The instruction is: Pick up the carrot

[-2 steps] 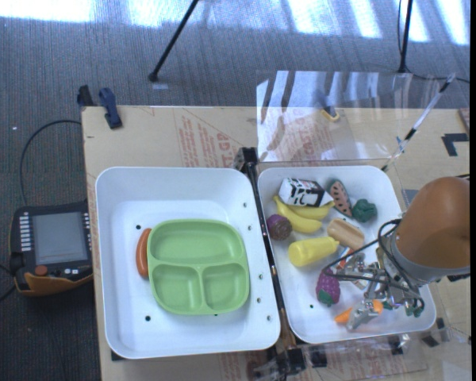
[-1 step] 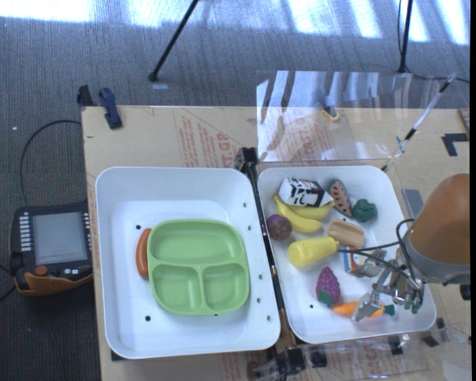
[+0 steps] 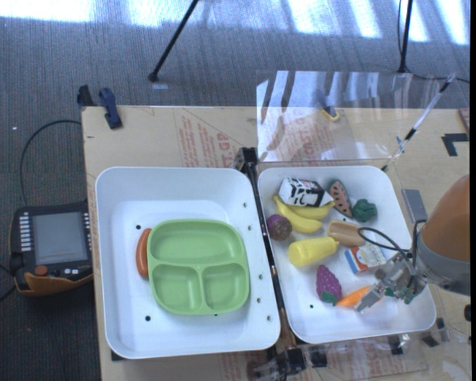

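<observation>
Carrot (image 3: pixel 354 297) lies near the right bin's (image 3: pixel 428 312) near edge, beside the purple grapes (image 3: pixel 328 282); my gripper (image 3: pixel 374 298) sits at its right end, spread open around it, I judge; next I must clench, then lift.

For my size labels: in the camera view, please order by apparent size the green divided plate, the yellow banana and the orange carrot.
1. green divided plate
2. yellow banana
3. orange carrot, partly hidden by the gripper, so its full size is unsure.
</observation>
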Tool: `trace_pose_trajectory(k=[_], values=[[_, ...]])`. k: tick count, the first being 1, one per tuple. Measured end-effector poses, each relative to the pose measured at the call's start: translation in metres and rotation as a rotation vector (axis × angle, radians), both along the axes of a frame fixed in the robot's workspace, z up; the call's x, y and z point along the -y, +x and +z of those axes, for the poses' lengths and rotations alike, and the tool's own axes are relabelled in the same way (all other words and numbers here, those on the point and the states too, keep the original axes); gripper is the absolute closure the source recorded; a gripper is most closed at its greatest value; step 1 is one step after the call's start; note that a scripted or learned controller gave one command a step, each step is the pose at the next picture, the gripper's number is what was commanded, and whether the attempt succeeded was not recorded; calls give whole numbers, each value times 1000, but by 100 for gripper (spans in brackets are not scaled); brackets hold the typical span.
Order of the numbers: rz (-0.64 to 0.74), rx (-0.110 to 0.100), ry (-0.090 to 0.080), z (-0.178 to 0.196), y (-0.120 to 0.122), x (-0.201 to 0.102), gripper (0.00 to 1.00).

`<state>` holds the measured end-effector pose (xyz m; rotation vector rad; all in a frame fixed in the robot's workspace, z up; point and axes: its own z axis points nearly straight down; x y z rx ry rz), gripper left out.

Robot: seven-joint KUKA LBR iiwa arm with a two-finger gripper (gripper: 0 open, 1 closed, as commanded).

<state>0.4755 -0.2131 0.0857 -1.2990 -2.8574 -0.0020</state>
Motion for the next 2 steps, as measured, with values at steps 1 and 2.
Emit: trace_pose_trajectory(k=[1, 2], values=[[-156, -5, 3, -1, 0, -50, 0], [-156, -8, 5, 7, 0, -50, 100]])
